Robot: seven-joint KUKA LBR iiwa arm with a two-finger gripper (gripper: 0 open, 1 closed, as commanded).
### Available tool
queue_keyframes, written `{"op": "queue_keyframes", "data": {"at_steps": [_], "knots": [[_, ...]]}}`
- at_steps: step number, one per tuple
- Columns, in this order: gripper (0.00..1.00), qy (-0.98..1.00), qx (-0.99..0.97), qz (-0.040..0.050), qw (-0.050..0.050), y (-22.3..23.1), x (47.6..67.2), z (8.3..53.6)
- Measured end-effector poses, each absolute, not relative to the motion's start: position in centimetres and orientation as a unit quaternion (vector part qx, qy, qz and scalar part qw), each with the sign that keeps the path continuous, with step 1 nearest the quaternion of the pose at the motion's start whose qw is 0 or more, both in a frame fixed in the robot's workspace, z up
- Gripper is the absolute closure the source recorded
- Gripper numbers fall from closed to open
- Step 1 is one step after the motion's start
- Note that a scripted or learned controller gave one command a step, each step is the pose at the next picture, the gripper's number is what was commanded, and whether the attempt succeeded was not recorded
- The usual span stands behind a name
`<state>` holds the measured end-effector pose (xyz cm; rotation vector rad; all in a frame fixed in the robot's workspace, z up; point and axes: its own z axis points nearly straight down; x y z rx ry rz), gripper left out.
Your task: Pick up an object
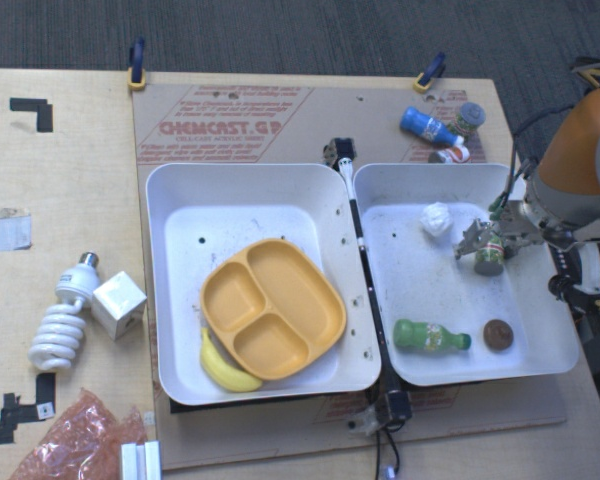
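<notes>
The gripper (483,244) sits low in the right bin (540,366), near its upper right; whether it is open or closed I cannot tell. A small greenish object (488,259) lies at its tip. A green bottle (431,337) lies on its side near the front wall, long axis left-right, its cap end pointing right toward a brown disc (497,335). A white wad (437,218) rests farther back.

bins (170,218): white
divided plate (272,308): orange-yellow
banana (223,366): yellow
bottle (432,336): green with white label
round object (497,334): brown
crumpled wad (437,218): white
spiral bulb (62,324): white
cube (119,303): white
arm (577,158): grey with orange band
clamps (136,64): blue and yellow
</notes>
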<state>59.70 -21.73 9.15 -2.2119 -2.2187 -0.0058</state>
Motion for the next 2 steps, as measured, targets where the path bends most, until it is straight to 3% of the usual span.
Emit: {"op": "queue_keyframes", "data": {"at_steps": [1, 2], "knots": [[1.0, -0.708, -0.707, -0.0003, 0.0, -22.1, 59.7, 10.2], [1.0, -0.707, -0.707, -0.0001, -0.001, -14.4, 60.6, 19.8]]}}
